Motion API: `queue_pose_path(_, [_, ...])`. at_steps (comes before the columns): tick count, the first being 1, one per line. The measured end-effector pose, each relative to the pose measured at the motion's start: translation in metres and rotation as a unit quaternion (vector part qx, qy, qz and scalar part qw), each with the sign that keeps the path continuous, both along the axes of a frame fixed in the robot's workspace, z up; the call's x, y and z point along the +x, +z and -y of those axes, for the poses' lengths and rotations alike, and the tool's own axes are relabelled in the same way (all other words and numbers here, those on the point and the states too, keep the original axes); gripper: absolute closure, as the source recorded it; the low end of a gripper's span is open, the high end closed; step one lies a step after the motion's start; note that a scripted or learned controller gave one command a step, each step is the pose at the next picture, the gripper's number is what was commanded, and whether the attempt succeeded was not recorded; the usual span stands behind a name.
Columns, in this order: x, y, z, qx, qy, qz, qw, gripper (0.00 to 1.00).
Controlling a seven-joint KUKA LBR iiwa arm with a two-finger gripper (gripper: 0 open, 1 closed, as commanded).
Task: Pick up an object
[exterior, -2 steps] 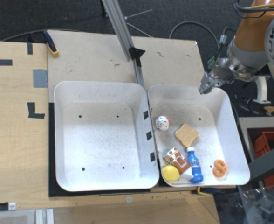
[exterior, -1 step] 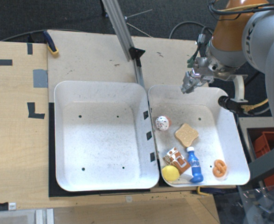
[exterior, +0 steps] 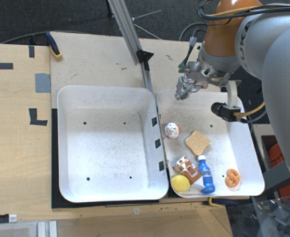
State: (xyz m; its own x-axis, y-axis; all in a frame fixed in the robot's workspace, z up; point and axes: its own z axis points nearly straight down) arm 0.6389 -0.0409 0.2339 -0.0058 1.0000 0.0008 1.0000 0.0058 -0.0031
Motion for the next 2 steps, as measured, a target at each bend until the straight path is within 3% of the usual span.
queue_pose_path(1, [0.01, -0.012, -0.057, 0.0, 0.001, 0.0, 1.0, 1.0])
queue_pose_path(2, [0.02, 0.001, -0.111, 0.0005, 0.001, 0.002, 1.0, 1.0])
